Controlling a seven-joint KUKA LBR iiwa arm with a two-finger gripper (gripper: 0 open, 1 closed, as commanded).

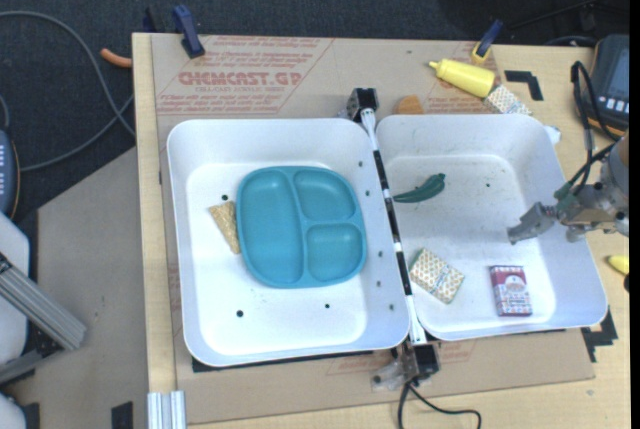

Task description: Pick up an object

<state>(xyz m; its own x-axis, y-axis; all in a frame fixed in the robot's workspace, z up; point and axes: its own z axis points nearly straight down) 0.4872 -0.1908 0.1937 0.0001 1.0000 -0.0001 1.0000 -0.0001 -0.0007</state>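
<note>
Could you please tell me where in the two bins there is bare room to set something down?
Right bin: bare floor lies between the green pepper-like piece and the red packet, though the gripper hangs near its right side. Its front left is crowded by the patterned packet. Left bin: the teal divided plate fills the middle, leaving the front strip.

We see a teal tray [300,225] in the left bin [190,247]; the right bin [480,142] has a red card [509,290], a patterned packet [436,274], a green pepper [420,188], and the gripper [525,227] at its right side

Even, bright overhead light, soft shadows, slight glare on the white bins [200,157], mildly soft focus.
</note>
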